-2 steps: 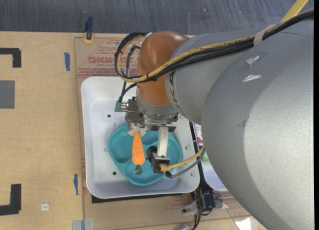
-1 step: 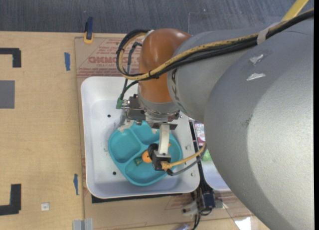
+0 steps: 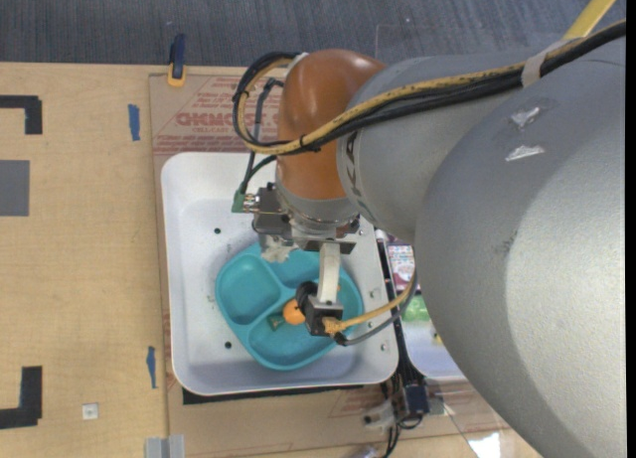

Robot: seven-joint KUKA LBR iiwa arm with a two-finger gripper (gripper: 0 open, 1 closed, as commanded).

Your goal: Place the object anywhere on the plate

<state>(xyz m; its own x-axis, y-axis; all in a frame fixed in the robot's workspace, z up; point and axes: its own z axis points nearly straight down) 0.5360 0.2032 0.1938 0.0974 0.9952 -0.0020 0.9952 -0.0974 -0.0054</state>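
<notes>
A teal divided plate (image 3: 260, 309) lies in the left white bin (image 3: 194, 247), toward its front right. A small orange object (image 3: 293, 314) rests on the plate near its inner ridges, at the right side. My gripper (image 3: 275, 247) hangs just over the plate's far edge, mostly covered by the wrist and the orange band above it. The orange object sits below and to the right of the gripper, apart from it.
The big grey arm covers most of the right bin; a pink-and-white packet (image 3: 401, 263) and something green (image 3: 417, 309) peek out beside it. Brown cardboard (image 3: 79, 247) lies left of the bins, with blue tape marks.
</notes>
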